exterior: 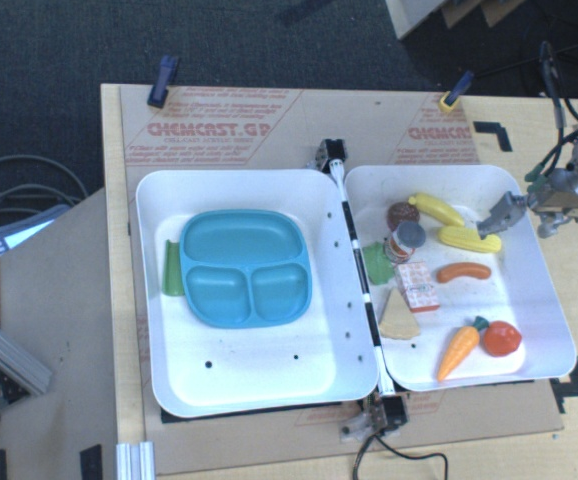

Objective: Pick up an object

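White bins sit side by side on a cardboard-topped bench (269,128). Pincer (493,220) is at the right bin's (554,298) far right part, coming in from the arm (569,183) at the view's right edge. One grey finger tip is visible, angled down-left; can't tell if the pincer is open or closed, nothing seen held in it.

Relative to the pincer:
- yellow corn cob (470,239): just below the tip, looks touching or nearly so; can't confirm contact.
- banana (436,208): just left, slightly further back in the bin, apart from the tip.
- brown round piece (402,214): further left, beside the banana's left end.
- small can (406,238): left and a bit nearer the camera, grey lid up, tucked under the brown piece.
- sausage (463,272): below the corn, lying roughly flat across.
- red-white carton (418,286): down-left, next to the sausage's left end.
- tan wedge (401,321): below the carton, near the bin's left wall.
- carrot (458,350) and tomato (501,338): well below, near the front wall, touching each other.
- green piece (376,263): far left, against the bin's left wall.

Left bin (159,348), well left of the pincer: blue divided tray (245,267), three compartments, with a green strip (173,268) at its left edge.
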`<state>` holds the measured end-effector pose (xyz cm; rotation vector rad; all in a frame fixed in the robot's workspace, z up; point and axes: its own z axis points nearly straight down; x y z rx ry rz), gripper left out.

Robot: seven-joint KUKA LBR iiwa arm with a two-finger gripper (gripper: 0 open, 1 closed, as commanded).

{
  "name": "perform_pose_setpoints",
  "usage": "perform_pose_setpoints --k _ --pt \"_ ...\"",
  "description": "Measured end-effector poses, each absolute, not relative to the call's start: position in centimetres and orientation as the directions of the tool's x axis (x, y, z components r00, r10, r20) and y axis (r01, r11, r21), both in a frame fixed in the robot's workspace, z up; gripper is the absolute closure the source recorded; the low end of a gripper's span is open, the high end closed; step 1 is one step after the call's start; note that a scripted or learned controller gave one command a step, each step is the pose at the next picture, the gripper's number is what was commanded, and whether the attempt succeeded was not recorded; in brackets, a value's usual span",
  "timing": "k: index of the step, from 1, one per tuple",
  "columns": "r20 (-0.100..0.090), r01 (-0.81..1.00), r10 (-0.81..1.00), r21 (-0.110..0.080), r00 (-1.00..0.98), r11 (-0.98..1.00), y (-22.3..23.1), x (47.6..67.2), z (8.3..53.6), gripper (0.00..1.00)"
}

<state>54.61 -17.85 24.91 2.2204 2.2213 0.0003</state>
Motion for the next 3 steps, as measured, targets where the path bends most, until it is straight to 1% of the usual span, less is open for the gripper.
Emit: perform_pose_setpoints --k 1,2,3 --pt "0.002 1.0 1.0 -0.003 -0.001 0.001 -15.5 59.5 18.1 0.0" --pt "0.001 1.0 1.0 0.0 -0.001 0.001 -11.4 66.6 13.7 0.0" --pt "-0.004 1.0 1.0 0.011 -0.001 0.001 -10.9 67.0 9.2 0.0"
